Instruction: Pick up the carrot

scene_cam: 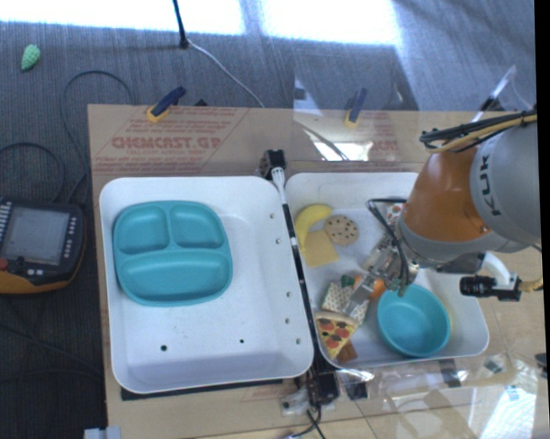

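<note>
Seen from above, a bench holds two shallow white bins side by side. The left bin carries a teal divided plate toward its left side. The right bin is crowded with toy food: a yellow banana at the far left, a round cookie just beside it, a pale yellow cheese slice below them, a sandwich wedge and a pizza slice near the front. A teal bowl sits at the near right. The grey arm with its orange band reaches in from the right. Its gripper is down in the right bin, at the bowl's far left rim. A small orange carrot lies right at the gripper's tip, between the sandwich wedge and the bowl. Whether the gripper is open, closed or gripping the carrot cannot be told.
</note>
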